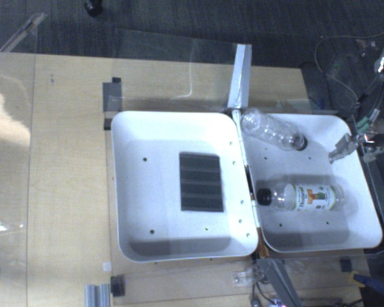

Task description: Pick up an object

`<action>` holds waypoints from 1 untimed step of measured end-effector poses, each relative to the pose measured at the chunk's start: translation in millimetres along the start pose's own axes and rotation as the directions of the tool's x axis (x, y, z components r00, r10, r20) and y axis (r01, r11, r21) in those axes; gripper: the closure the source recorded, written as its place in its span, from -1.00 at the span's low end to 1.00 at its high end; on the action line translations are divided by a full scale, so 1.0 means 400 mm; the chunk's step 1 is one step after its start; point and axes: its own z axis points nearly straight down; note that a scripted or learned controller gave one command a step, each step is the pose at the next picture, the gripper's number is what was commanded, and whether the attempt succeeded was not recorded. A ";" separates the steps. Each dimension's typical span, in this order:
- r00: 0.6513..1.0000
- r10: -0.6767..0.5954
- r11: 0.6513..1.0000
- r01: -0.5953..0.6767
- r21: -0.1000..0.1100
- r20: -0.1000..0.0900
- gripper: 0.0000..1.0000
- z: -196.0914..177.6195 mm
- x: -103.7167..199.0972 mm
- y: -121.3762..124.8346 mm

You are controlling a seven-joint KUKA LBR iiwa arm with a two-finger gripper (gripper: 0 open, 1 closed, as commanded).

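Note:
A clear plastic bottle (299, 197) with a black cap and an orange-and-white label lies on its side in the right bin (361, 232), cap pointing left. A second clear bottle (272, 130), without a label, lies slanted in that bin's far left corner. A flat black ribbed rectangle (201, 181) rests in the middle of the left bin (134, 171). My gripper (344, 148) hangs over the right bin's far right side, above and to the right of the labelled bottle and apart from both bottles. Nothing shows in its grasp.
A grey upright post (239, 77) stands behind the seam between the bins. A clear plastic sheet covers the bench (51, 171) on the left. Cables and arm hardware (374, 117) crowd the right edge beside the right bin.

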 end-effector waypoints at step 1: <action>0.998 -0.068 0.998 0.068 -0.002 0.000 -1.00 0.316 0.119 0.019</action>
